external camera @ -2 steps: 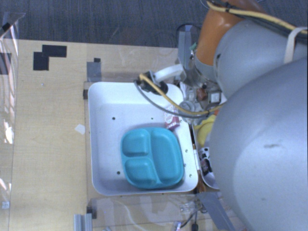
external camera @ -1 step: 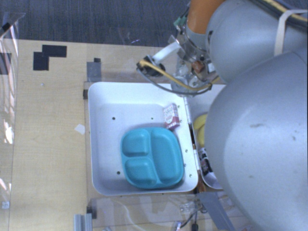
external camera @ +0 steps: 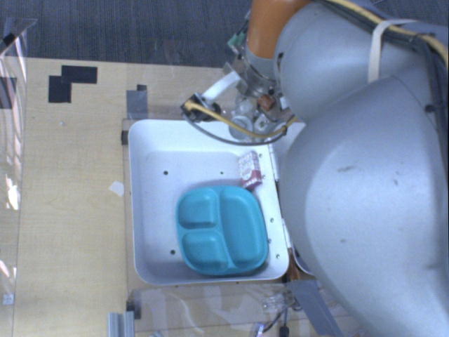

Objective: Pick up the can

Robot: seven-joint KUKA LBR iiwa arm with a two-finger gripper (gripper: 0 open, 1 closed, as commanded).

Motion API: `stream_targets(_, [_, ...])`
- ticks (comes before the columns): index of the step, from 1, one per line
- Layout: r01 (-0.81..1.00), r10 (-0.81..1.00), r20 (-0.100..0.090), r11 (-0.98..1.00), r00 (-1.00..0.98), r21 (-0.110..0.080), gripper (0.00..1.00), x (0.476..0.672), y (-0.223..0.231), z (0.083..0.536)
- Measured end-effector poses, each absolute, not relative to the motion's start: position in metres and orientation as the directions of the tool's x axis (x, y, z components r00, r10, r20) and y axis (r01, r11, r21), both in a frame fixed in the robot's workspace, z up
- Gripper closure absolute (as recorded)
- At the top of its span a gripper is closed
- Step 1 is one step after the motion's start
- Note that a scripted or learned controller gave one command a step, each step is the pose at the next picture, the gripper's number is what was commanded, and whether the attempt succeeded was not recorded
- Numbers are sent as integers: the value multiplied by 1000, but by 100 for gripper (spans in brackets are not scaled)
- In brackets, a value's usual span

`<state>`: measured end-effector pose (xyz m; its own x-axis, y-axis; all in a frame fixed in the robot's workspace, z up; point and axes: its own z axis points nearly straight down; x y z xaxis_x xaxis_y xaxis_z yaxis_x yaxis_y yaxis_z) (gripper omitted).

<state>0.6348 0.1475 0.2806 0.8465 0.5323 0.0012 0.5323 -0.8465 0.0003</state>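
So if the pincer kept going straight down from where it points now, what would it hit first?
Probably the can, lying by the right wall of the white bin just below the pincer. Depth is unclear, so it might meet the bin floor beside the can instead.

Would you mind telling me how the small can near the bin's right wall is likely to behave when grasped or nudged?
The can appears to lie on its side, so a nudge would probably roll it. It sits close to the white bin wall and the blue tray, which may crowd a grasp. It looks small, likely light.
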Motion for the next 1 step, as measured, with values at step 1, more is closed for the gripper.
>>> stream_targets(1, [793, 793, 1, -609, 609, 1, 100, 619, 215, 266])
